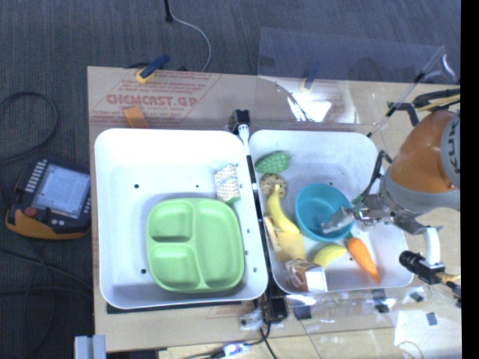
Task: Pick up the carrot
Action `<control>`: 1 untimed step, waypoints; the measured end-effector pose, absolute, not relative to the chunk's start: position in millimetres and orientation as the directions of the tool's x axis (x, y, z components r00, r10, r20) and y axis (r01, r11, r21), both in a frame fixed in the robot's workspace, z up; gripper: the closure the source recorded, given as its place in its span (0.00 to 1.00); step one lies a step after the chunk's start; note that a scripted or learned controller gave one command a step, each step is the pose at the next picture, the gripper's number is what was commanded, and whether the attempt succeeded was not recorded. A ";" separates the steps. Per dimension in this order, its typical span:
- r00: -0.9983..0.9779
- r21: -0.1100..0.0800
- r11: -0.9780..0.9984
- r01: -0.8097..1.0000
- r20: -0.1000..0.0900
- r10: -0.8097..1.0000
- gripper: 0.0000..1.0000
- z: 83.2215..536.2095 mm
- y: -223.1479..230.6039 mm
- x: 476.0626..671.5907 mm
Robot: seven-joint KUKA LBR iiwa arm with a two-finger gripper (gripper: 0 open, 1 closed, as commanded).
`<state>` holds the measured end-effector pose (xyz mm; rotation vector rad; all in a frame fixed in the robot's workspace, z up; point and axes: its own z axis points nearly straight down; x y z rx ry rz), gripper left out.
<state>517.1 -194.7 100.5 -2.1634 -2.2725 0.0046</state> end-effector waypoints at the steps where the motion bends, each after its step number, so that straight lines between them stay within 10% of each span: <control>1: -0.216 0.021 0.217 0.976 -0.014 0.976 0.00 92.9 -174.9 491.5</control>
